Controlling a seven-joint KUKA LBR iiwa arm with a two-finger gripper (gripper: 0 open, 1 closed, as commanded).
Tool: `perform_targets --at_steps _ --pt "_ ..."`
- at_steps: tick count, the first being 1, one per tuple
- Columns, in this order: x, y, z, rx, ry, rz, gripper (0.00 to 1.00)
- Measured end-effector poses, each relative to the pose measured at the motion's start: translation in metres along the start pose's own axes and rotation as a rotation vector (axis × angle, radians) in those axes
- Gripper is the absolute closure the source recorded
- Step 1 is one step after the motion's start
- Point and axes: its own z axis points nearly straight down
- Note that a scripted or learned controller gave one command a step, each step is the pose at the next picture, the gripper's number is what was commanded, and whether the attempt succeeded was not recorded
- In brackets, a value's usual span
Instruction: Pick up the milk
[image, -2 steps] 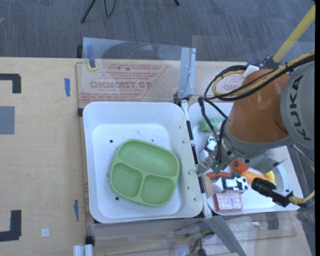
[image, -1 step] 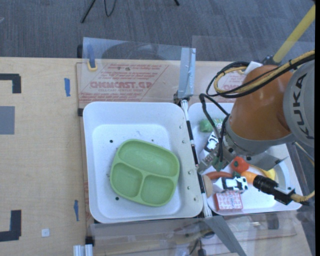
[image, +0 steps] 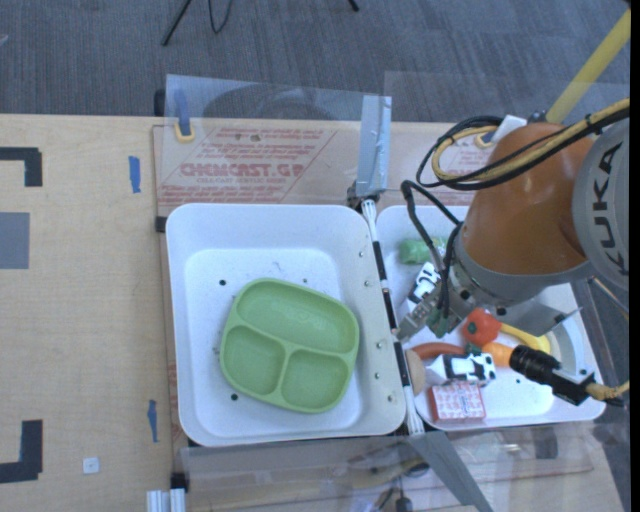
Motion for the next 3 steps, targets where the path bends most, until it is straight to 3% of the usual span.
perform_targets --at_steps 1,2,3 --pt "-0.032 -0.027 -0.032 0.001 -0.001 0.093 1.0" --pt "-0.021 -0.014 -0.044 0.001 -0.001 -0.107 1.0" --pt "-0.006 -0.007 -0.012 0.006 0.004 0.048 1.0"
